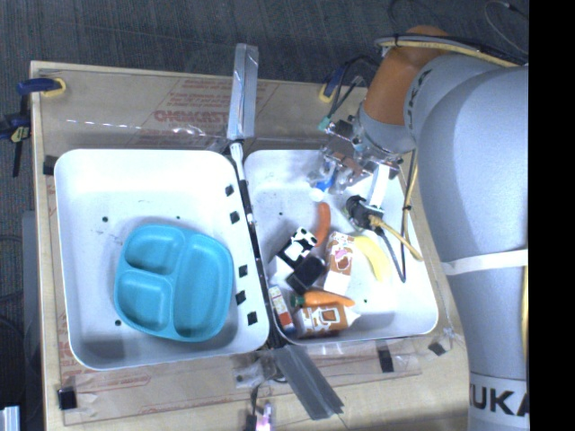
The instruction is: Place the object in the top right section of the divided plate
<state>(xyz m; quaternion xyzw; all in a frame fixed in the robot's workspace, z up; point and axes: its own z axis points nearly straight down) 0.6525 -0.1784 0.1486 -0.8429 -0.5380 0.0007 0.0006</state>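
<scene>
Over on the lower left of the frame, in the left bin [90,196], a blue plate [202,285] with three parts, lying flat and bare, ready to take a toy.

In the right bin [278,187], a heap of play food, pushed together near the middle and bottom: an orange sausage [322,218], a yellow banana [373,257], a black and white cow toy [301,241], a small carton [340,251] and a carrot [325,301]. All touching or nearly touching, so probably hard to grab just one.

Hard to say which toy is the one to move. None on the plate yet, so likely one from this heap.

Up at the upper right, just above the sausage, the gripper [344,171], hanging over the top end of the right bin, reaching in from the right side. Too small and messy there to tell if open or closed, or if anything is caught in it.

Seems to be the picking-up part of the job, with the carrying to the plate not yet done.
</scene>
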